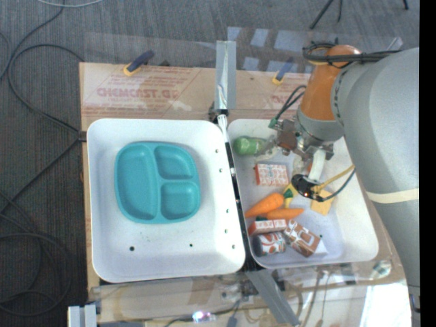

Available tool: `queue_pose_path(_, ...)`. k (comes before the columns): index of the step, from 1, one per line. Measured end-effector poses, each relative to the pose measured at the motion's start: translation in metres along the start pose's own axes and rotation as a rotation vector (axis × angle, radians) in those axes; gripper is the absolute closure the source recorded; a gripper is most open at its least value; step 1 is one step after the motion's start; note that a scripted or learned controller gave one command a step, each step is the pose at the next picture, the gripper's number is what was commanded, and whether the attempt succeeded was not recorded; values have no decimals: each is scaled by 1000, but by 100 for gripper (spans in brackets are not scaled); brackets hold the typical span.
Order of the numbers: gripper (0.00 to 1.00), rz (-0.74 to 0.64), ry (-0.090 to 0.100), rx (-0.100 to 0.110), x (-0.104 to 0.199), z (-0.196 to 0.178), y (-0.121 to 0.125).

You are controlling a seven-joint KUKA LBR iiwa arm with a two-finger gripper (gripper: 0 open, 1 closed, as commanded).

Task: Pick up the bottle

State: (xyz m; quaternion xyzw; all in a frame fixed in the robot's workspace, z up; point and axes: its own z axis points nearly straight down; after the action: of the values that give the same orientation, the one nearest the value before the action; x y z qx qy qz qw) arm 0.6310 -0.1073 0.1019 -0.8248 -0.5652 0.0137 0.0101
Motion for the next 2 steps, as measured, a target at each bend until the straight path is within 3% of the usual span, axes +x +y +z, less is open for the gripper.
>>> queue_pose_path(1,0,-49,-12,32,14,18,21)
queue_pose_path(2,0,35,4,50,9,18,24)
